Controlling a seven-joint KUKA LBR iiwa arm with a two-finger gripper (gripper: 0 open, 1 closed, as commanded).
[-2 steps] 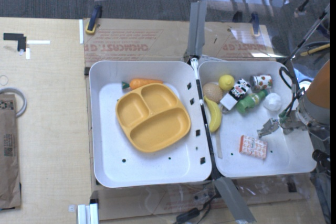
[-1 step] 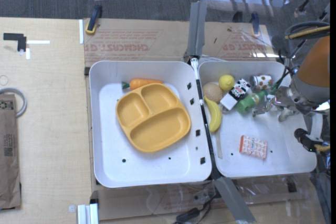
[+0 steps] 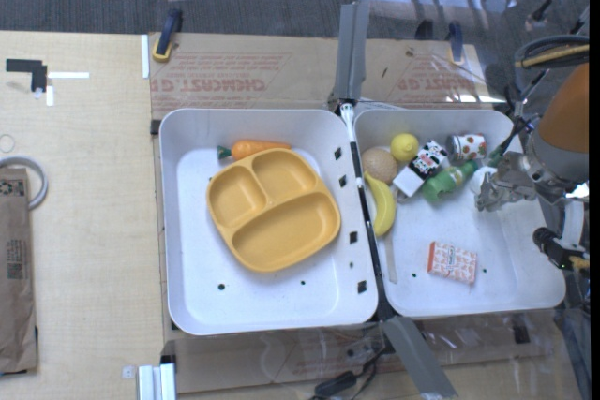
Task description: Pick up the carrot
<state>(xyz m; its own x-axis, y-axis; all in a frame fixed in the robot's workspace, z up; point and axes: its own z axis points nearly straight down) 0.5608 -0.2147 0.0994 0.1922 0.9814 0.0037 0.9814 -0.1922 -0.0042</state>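
Counting across two white bins

The left bin is holding two things: one carrot and one yellow divided plate. The right bin is carrying seven: one banana, one lemon, one brown round fruit, one green bottle, one black-and-white toy, one small can and one patterned packet.

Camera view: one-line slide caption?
Carrot lies behind the yellow divided plate in the left bin; gripper hovers over the right bin.
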